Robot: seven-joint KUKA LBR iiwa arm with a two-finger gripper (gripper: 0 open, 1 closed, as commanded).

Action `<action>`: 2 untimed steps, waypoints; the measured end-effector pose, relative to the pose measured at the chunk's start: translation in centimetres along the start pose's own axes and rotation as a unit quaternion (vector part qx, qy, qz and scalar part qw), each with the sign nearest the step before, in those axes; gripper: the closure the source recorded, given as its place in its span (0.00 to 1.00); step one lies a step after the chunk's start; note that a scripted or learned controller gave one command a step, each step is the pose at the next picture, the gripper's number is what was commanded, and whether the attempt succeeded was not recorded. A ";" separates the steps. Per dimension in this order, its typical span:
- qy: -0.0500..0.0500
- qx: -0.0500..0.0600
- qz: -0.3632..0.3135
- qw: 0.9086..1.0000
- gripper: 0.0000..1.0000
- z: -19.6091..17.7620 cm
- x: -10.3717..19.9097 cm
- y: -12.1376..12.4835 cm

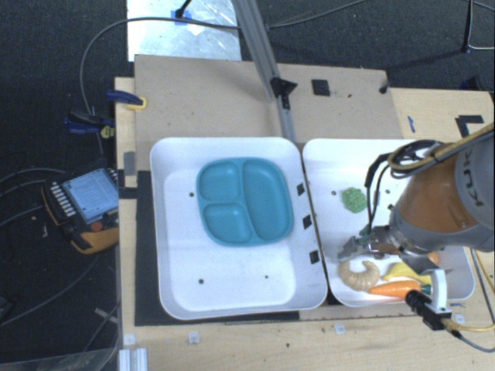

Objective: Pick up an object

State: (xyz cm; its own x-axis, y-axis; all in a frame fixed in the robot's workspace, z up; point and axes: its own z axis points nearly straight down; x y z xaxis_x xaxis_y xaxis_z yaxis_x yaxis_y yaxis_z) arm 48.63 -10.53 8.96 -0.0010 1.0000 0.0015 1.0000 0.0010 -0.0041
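Observation:
In the right bin lie a small green piece, a curled beige piece, an orange carrot and a yellow piece, partly under the arm. My gripper hangs low over the bin's front part, just above the beige piece and a little below the green one. The orange wrist band and grey arm cover the bin's right side. Nothing can be seen held in the gripper.
The left bin holds a blue divided plate. A grey pole slants in from the top to the bins' divider. Cables and a blue-screened device lie off the bench to the left.

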 end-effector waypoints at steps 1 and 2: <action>0.000 -0.003 0.000 1.000 1.00 -1.3 0.0 0.1; -0.001 -0.006 -0.002 1.000 1.00 -7.7 0.1 0.6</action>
State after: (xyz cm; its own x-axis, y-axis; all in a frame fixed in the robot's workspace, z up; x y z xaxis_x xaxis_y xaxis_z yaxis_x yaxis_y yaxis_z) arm 49.28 -10.48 16.63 -0.0050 1.0000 -0.0014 1.0000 0.0050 0.0079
